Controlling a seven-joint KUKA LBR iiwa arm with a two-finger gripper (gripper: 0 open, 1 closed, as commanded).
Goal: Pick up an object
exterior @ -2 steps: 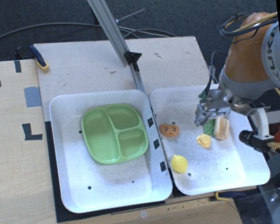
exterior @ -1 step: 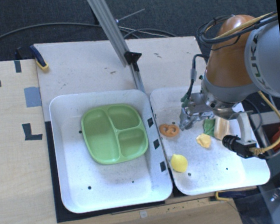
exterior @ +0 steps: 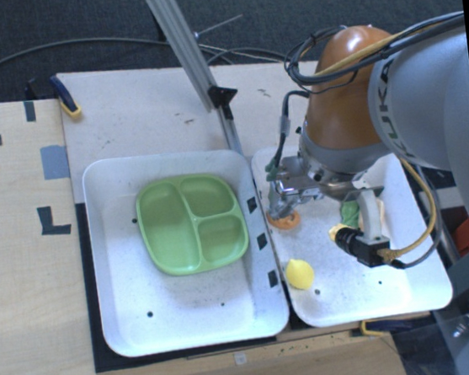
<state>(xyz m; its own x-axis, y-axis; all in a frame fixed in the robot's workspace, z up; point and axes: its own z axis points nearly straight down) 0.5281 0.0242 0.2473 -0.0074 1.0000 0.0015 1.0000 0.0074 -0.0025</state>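
A small orange object lies in the right white bin, close to its left wall, at about nine o'clock within that bin. The gripper is directly over it; whether its grip is closed or released cannot be told. A yellow ball-like object sits at about six o'clock from the orange one, apart from it. Something green shows partly under the arm, at three o'clock. The left white bin holds a green divided plate, with bare floor around it. No writing is readable. The bench is pale wood with grey tape marks.
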